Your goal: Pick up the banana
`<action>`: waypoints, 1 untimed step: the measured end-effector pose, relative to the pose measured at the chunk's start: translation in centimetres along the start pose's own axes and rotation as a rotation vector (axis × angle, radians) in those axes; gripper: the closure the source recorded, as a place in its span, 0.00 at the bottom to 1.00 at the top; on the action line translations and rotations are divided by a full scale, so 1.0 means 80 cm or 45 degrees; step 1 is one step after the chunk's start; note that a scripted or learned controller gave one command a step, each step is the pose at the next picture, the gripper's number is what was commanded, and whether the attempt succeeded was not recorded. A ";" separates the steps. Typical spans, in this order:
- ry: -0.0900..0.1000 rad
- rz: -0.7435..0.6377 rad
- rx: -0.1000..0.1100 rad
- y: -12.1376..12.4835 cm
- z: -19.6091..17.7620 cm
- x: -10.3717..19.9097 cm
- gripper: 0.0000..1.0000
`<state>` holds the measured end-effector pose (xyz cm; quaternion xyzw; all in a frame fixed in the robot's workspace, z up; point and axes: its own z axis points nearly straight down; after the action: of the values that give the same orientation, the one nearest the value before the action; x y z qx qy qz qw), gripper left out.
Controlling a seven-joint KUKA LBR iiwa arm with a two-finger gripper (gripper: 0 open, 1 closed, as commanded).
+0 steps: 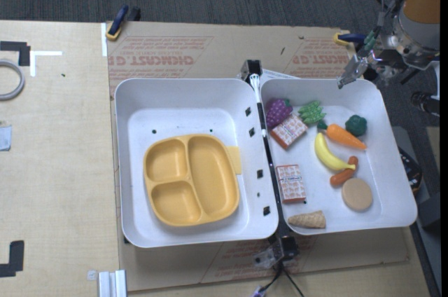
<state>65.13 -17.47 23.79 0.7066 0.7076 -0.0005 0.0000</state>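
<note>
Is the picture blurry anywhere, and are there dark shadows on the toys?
In the camera view, the banana and carrot look sharp, with only soft, faint shadows in the right bin; the light is even, with no strong glare on the yellow plate; the pincer near the top right looks slightly fuzzy.

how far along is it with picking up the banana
Nothing looks done yet: the banana lies in the right bin, between the carrot and the sausage. In hand: the gripper sits over that bin's far rim, apart from the banana and carrying nothing. Left: move over the banana, descend, grasp and lift it.
</note>
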 end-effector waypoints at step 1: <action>0.000 0.069 0.001 -0.057 0.132 0.063 0.00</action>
<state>60.56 -12.42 13.25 0.7256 0.6881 -0.0006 -0.0003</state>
